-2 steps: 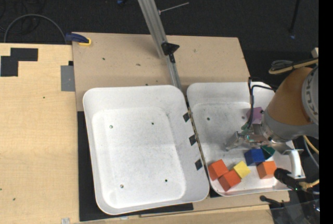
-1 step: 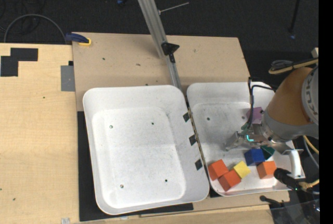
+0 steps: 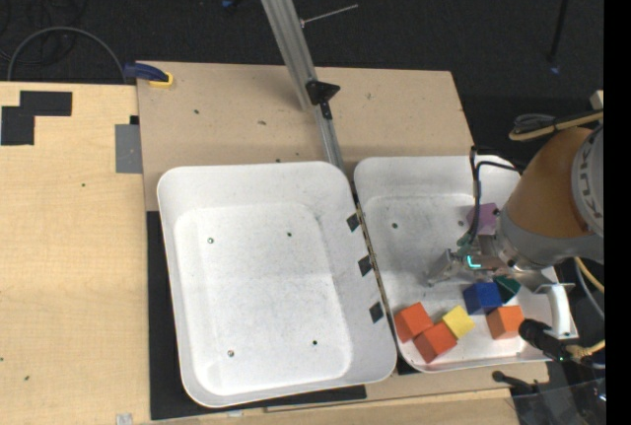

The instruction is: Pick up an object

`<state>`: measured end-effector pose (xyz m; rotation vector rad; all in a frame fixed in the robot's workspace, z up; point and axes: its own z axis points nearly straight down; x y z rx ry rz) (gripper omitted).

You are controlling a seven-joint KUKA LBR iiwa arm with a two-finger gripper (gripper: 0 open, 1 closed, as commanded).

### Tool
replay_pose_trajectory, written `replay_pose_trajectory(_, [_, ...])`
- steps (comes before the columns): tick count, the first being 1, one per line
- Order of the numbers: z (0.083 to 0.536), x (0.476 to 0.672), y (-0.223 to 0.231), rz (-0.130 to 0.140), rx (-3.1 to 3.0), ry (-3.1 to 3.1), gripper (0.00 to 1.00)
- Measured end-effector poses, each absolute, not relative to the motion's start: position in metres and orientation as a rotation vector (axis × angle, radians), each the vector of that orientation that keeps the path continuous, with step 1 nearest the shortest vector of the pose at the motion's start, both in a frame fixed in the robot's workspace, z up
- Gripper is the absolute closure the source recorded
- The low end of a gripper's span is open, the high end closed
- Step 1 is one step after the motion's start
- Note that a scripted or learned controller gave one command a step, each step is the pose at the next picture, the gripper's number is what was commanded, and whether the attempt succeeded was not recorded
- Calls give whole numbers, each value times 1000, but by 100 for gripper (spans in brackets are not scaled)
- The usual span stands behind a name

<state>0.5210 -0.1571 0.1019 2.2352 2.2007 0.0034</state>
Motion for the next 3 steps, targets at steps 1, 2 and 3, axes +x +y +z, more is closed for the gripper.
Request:
replay_pose_trajectory(1, [111, 521, -158, 3, 2238, 2200, 100])
replay_pose_trajectory(2, [111, 521, -158, 2, 2238, 2200, 0])
replay_pose_trajectory(3, [121, 520, -158, 2, 2236, 2203, 100])
